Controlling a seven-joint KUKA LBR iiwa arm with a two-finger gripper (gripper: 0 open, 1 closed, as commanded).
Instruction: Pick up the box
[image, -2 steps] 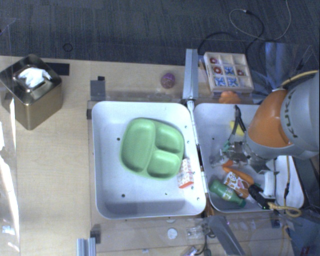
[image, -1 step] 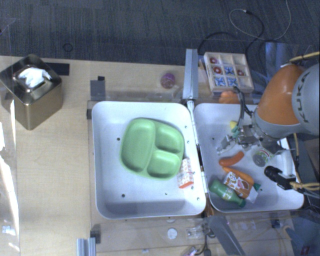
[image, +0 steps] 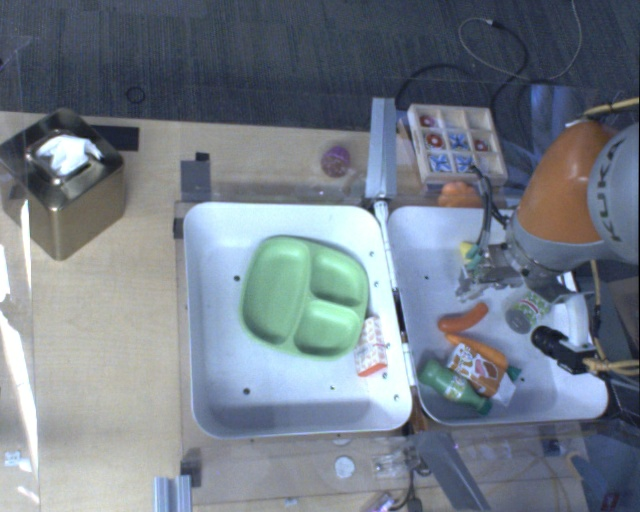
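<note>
Pale wooden worktop (image: 140, 330) carried two shallow white bins side by side, and the likeliest target lay in the right bin (image: 430, 225): an orange printed box (image: 480, 367), flat on the floor towards the near wall. A green bottle (image: 452, 386) lay touching or just beside its near-left edge, and a sausage (image: 463, 320) lay just beyond its far side. A little farther up the bin the tool (image: 482, 278) hung near the sausage's far end, apart from the box and holding nothing that could be seen; whether it was spread or pressed together could not be told from this slant. A small round can (image: 524, 311) stood just to the side of the tool, and a yellow scrap (image: 468, 249) lay near it on the far side. The grey arm (image: 570, 195) with its orange band reached in over the bin's outer edge. I judged the step in hand to be the approach, with no grasp yet made. The next move would call for shifting the tool towards the near wall, past the sausage, and lining it across the box's narrow side so that it would not catch the bottle. A second candidate, a white and red carton (image: 372, 348), leaned by the right wall of the left bin (image: 200, 400), beside a green divided tray (image: 303, 295); reaching it would mean crossing the rim between the bins.
</note>
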